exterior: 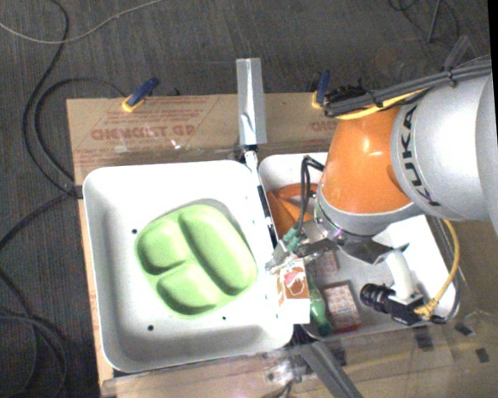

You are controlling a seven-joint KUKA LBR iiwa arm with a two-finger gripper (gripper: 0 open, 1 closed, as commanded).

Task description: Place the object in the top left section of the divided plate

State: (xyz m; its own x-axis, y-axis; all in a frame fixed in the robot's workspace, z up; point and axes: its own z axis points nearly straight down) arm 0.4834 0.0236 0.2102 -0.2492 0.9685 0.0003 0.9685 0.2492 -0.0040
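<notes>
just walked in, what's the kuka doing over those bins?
The arm reaches in from the right and sits over the right bin, which holds a jumble of small objects. Its gripper is low by the divider between the bins; whether it holds anything can't be told. The green divided plate lies in the left bin with nothing in any section, so the placement isn't done.

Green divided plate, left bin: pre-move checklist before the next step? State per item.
1. Divided plate lies flat in left bin: ok.
2. Top left section bare: ok.
3. Arm is over right bin, not the plate: not ok for placing.
4. Object between the fingers: cannot tell.
5. Objects lie in right bin: ok.
6. Divider between bins beside the gripper: cannot tell clearance.
</notes>
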